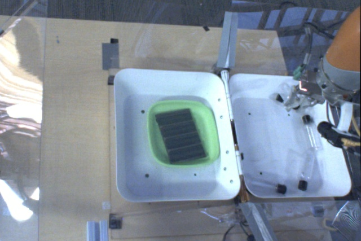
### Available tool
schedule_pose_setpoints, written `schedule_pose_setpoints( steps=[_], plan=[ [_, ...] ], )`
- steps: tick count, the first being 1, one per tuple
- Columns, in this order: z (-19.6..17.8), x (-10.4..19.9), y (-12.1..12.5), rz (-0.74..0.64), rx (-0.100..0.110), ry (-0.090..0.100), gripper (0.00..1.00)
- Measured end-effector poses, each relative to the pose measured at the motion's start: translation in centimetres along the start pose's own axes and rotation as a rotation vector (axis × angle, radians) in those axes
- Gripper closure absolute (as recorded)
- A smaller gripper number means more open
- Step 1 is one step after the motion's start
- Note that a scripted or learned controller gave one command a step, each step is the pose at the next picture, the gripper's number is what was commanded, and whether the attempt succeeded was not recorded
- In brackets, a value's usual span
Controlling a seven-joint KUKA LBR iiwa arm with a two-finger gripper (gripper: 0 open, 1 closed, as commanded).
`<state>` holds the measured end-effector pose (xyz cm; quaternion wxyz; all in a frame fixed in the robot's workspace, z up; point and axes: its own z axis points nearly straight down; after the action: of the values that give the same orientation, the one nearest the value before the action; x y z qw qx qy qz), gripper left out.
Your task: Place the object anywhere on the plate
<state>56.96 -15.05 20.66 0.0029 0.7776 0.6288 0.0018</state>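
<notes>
Pincer [297, 96]: hanging low over the upper right part of the right bin [260, 83], at the end of the arm [345, 52], which is reaching in from the right edge with its orange band showing. A small red light is glowing on the metal parts just above it. Whether it is wide or narrow cannot be told, since the working end is blurring into a cluster of small metal parts. Nothing is showing as held in it.

Object [180, 136]: dark grey, rectangular, ribbed across its top face. It is lying flat on the plate [153, 131], slightly turned so its long side is running from upper left to lower right, and sitting well within the rim.

Plate: light green, squarish with rounded corners, resting at the middle of the left bin [128, 121].

Left bin: white, shallow, sitting just beside the right bin, the two meeting along a shared inner edge.

Right bin: white, shallow, carrying a few small black pieces [280, 189] near its lower edge and another just below the pincer; a slender clear piece [310, 139] is lying near its right side, its form hard to make out.

Surface [67, 121]: pale wood, bearing both bins, with strong glare lying across its left portion.

Grey metal strip [227, 41]: standing above the seam between the bins.
</notes>
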Motion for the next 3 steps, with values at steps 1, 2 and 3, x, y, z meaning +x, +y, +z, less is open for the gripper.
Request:
schedule_pose_setpoints(
  steps=[1,2,3],
  plan=[
    [2.2,6.9,-6.0,-0.186,0.005,0.002,1.0],
    [2.1,12.0,-5.9,-0.313,0.0,0.002,1.0],
    [2.1,12.0,-5.9,-0.312,0.001,0.003,0.0]
  ],
)
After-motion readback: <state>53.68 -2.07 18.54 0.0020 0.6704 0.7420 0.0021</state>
